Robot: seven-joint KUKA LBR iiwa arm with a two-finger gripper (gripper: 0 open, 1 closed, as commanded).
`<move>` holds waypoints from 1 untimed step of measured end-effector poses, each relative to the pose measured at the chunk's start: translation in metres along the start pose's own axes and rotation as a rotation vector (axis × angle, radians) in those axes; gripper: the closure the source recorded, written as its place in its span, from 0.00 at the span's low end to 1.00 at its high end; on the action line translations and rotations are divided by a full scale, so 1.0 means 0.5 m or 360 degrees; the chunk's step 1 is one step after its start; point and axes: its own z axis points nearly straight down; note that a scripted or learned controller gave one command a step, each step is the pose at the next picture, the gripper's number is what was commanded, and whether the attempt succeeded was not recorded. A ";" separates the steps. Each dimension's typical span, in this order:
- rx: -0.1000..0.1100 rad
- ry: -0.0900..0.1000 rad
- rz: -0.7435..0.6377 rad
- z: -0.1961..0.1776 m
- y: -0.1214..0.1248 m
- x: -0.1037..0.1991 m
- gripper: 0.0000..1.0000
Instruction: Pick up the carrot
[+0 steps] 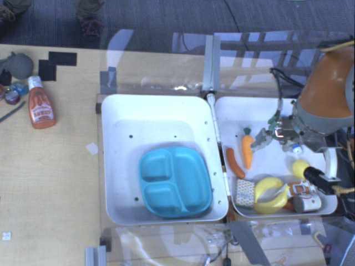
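Note:
The carrot [247, 149], orange with a small green top, lies upright in the picture on the floor of the right bin [233, 115], near its left side. My gripper [260, 142] hangs just to the carrot's right, its fingertips close beside the carrot's upper half. The fingers look slightly spread, and the carrot is not between them. The grey arm with its orange band reaches in from the right above it.
A red sausage [234, 163] lies left of the carrot by the bin divider. A banana [270, 194], a patterned sponge [244, 193], a lemon [300, 168] and a small can [306, 203] crowd the bin's front. The left bin holds a blue divided plate [175, 180]. A ketchup bottle [41, 108] stands on the bench at left.

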 end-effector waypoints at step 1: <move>-0.0006 -0.0002 -0.0563 0.221 0.100 -0.006 0.00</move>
